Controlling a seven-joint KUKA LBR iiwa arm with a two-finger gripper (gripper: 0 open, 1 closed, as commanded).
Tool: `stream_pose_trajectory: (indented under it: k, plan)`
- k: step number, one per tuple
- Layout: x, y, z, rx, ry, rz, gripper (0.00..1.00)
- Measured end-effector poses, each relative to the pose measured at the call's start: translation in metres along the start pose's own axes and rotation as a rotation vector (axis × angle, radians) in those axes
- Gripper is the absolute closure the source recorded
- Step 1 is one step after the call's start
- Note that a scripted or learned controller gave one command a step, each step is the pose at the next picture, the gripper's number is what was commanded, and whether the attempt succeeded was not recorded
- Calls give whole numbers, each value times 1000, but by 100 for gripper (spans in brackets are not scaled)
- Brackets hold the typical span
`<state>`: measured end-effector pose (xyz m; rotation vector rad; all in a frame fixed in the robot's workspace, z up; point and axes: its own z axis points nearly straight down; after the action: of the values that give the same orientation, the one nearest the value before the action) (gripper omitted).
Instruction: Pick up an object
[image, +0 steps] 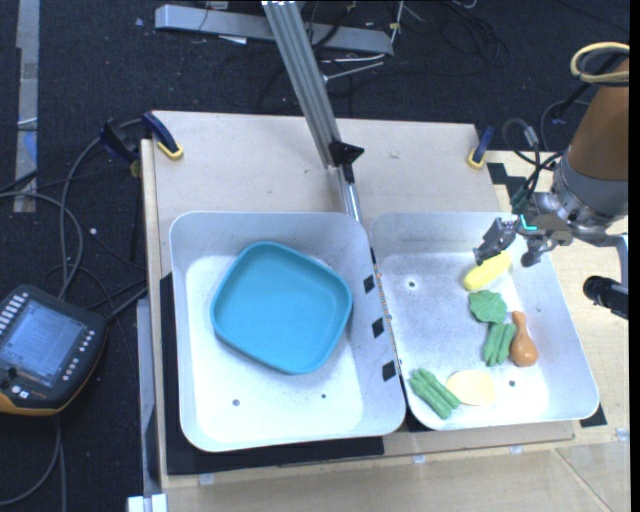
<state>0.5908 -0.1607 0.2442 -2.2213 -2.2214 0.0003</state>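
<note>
My gripper (517, 243) hangs over the right bin's far right part, its two dark fingers spread apart, nothing between them. Just below and left of it lies a yellow corn-like piece (487, 272). Nearer the front sit a green leafy toy (488, 306), a green pod (497, 342) and an orange-brown drumstick shape (522, 340). At the bin's front are a green bean bundle (434, 391) and a pale yellow disc (472, 387).
The left bin (200, 400) holds a blue square plate (282, 306). The right bin's (420, 250) left half is bare white. A metal pole (315, 90) slants down to the divide between the bins. A teach pendant (40, 345) lies off the bench at left.
</note>
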Motion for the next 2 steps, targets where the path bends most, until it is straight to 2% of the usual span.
stream_pose_trajectory:
  k: [1,2]
  plan:
    - [0,0,0,0,0,0,0]
    - [-2,-4,43,3,1,0,0]
